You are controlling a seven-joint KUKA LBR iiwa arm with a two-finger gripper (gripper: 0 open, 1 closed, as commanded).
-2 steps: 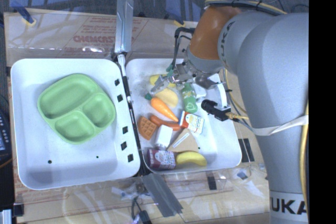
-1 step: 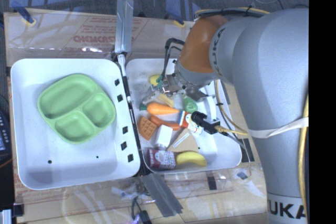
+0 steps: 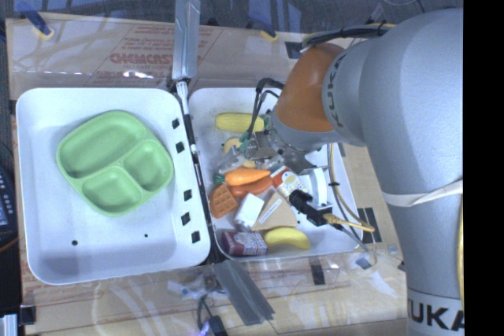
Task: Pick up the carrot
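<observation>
2 white bins are seen side by side on the surface (image 3: 94, 51). The left bin (image 3: 47, 248) holds a green divided plate (image 3: 115, 160) with 3 compartments, sitting toward its 11 o'clock area. The right bin (image 3: 206, 102) is cluttered. The carrot (image 3: 248, 177) is found near the middle of the right bin, lying roughly on its side, orange body with the tip toward 3 o'clock. A yellow banana (image 3: 236, 122) is seen at 12 o'clock from the carrot, close to the bin's far wall. A waffle-like brown piece (image 3: 222, 201) lies at 7 o'clock from the carrot, just beside it. A white block (image 3: 250, 210) sits at 6 o'clock from the carrot, and a second yellow banana-like piece (image 3: 287, 238) is placed at 5 o'clock, near the bin's near wall. A dark red packet (image 3: 243, 243) lies just left of that piece. The grey arm with its orange band (image 3: 307, 94) is reached in from 3 o'clock, and the tool (image 3: 272, 156) hangs just above the carrot at about 1 o'clock from it, close or touching. Tool state cannot be told; nothing is confirmed as held.
</observation>
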